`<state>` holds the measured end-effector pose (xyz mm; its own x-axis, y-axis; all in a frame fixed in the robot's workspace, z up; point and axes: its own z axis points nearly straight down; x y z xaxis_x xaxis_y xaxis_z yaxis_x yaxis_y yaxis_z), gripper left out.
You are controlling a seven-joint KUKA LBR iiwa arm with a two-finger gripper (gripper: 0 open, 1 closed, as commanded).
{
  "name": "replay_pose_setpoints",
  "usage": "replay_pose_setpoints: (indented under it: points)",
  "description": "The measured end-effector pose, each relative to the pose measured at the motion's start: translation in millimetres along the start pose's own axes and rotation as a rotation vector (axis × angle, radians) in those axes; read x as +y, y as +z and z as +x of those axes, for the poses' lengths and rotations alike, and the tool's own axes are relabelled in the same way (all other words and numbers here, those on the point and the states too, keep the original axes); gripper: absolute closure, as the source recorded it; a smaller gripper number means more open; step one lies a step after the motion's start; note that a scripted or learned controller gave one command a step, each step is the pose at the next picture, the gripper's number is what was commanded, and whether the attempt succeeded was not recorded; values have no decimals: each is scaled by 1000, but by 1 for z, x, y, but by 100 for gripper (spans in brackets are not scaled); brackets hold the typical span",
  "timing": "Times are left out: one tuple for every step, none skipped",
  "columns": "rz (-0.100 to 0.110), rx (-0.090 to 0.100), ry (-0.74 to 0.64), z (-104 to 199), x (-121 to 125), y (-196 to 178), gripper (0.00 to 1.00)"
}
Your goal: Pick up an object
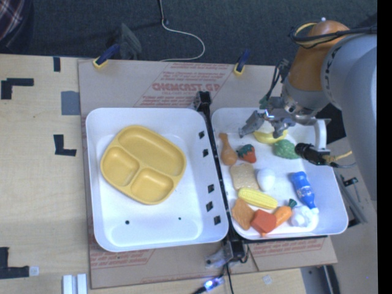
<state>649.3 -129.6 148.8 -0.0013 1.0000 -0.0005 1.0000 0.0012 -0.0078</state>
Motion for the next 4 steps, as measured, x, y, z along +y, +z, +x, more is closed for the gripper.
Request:
replay_pose_setpoints:
  points:
    - [1, 0, -1, -2, 1, 66, 0]
    - [-4, -1, 0, -2, 1, 66, 0]
    - [-3, -1, -2, -1, 1, 56, 100]
    - [-9, 1, -1, 8, 7, 6, 100]
